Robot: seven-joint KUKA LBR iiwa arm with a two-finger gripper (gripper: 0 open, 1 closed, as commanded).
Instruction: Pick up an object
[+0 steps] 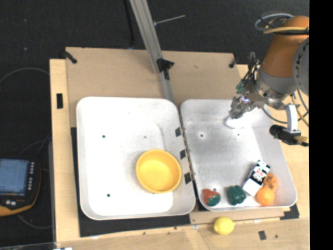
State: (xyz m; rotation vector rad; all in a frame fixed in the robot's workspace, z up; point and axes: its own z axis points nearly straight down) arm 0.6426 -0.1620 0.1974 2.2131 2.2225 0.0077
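The two-finger gripper [240, 108] hangs over the right white bin's [218, 150] far edge; its grip state cannot be told. A round orange fruit [265, 196] sits in that bin's near right corner beside a small black-and-white box [257, 177], its print unreadable.

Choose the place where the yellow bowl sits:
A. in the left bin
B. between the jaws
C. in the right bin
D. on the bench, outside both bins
A: the yellow bowl rests on the floor of the left bin, near the divide with the right bin.
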